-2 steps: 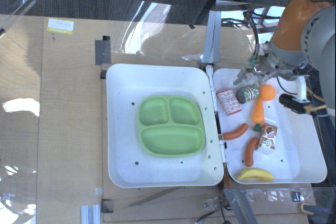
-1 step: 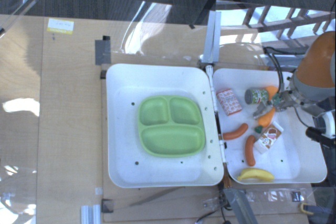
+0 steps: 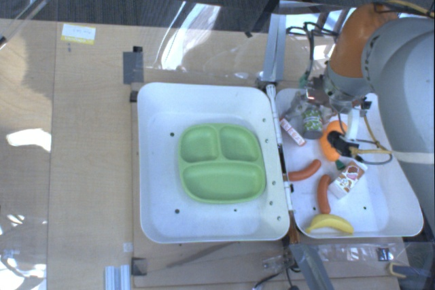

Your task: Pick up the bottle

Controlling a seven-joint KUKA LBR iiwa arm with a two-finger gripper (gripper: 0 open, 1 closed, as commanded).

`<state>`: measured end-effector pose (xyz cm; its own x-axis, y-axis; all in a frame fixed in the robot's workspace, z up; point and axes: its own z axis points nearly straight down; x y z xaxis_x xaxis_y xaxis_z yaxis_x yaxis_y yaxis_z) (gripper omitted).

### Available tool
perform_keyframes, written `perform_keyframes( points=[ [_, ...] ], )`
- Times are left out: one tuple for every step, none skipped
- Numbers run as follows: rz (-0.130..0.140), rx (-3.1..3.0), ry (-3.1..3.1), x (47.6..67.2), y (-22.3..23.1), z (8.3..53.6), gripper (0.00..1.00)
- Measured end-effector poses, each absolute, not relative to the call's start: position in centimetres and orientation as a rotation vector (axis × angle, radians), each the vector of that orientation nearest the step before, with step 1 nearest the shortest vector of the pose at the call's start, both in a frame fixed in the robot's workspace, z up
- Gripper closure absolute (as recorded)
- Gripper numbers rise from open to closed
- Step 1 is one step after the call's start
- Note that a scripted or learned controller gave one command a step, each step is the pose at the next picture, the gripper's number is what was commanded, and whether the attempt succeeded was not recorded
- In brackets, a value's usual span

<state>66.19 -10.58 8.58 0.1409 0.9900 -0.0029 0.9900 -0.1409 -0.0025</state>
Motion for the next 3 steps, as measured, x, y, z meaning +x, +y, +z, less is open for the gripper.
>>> perform_keyframes(
  points=[
    [0.005,2.358,2.06,66.6,-10.4,9.9,1.0],
    [0.011,2.378,2.043,67.1,-2.8,19.6,1.0],
    [0.011,1.704,2.629,67.0,7.5,25.4,1.0]
  ],
)
